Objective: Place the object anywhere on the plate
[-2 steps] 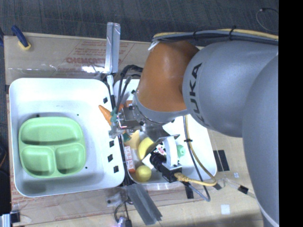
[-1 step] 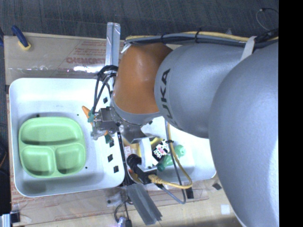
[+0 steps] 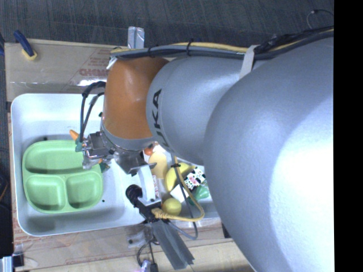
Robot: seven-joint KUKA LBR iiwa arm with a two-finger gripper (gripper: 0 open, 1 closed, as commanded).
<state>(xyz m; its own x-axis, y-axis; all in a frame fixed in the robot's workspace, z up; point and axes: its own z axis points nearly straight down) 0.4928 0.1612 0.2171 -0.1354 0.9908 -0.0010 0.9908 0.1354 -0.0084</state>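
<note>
Camera view: tool [image 3: 91,153] at green 3-compartment plate's [image 3: 42,177] right edge.

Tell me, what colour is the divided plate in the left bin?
Light green; the divided plate shows best in the camera view, lying in the white left bin.

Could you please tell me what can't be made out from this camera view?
- Gripper: at the green plate's right edge, small and cluttered; finger state and any held object unclear.
- Right bin: mostly covered by the arm.
- Yellow items there: partly hidden by arm and cables, hard to identify.
</note>
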